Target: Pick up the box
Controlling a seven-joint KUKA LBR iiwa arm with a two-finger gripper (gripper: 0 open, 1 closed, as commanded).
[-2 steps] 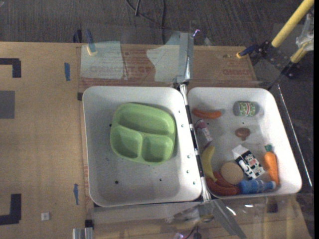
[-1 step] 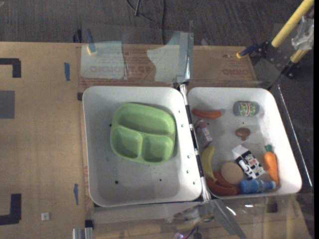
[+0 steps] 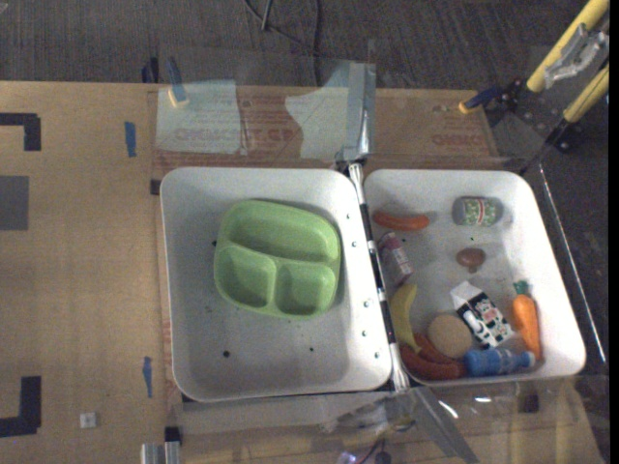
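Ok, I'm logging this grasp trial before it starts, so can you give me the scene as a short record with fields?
target: box, white carton with dark print, lying tilted in the right bin
beside target: carrot to its right, round bun to its left, blue bottle below
also in right bin: banana, sausage, can
left bin: green divided tray
target state: resting in bin, not lifted
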